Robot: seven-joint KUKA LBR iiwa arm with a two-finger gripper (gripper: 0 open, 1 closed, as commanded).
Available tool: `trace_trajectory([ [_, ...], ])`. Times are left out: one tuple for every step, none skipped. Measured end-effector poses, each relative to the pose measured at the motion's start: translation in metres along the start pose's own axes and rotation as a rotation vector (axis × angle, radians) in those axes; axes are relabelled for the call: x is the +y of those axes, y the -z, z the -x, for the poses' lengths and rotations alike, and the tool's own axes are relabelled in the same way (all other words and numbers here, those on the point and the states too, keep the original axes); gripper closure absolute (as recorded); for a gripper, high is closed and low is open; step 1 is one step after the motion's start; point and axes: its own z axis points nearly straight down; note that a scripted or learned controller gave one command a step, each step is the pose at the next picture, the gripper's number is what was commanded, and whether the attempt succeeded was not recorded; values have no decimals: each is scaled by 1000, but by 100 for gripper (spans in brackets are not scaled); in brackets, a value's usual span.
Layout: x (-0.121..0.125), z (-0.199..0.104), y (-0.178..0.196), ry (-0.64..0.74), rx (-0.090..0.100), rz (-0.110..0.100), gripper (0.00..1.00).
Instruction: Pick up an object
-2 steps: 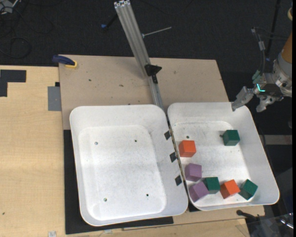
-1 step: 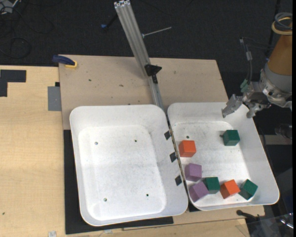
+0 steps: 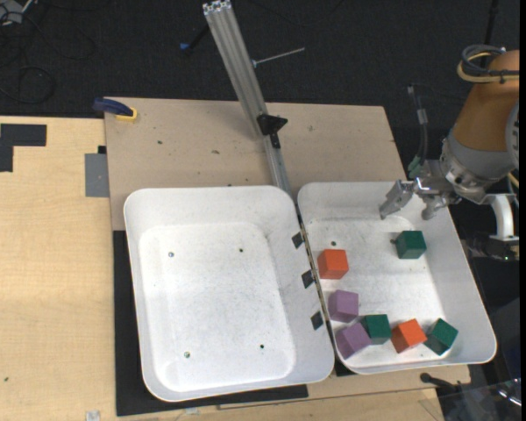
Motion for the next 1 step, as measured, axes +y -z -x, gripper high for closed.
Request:
trace_trajectory([
  [4,-1,-59,1,-4,12,0],
])
